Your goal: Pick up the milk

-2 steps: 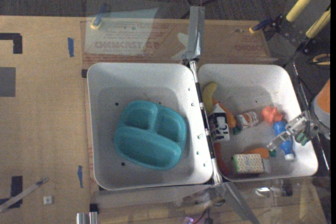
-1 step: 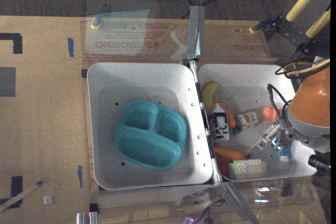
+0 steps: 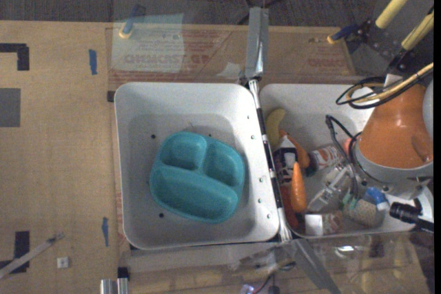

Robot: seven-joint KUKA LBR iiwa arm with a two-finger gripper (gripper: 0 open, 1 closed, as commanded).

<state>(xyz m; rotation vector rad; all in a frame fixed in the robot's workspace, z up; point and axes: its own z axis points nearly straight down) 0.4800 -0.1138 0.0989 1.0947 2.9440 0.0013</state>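
While your arm point(image 3: 396, 131) hangs over the right bin point(image 3: 313, 94), you are in the reach step, its claw's state impossible to tell, and next you must find the milk among the clutter.

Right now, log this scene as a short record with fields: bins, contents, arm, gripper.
left bin: holds a teal divided plate, lying flat
right bin: holds a heap of small items, among them a banana and a carrot near its left wall
milk: cannot pick it out for certain in the heap
arm: reaches down into the right bin, orange band visible
gripper: low among the items; grasp cannot be judged
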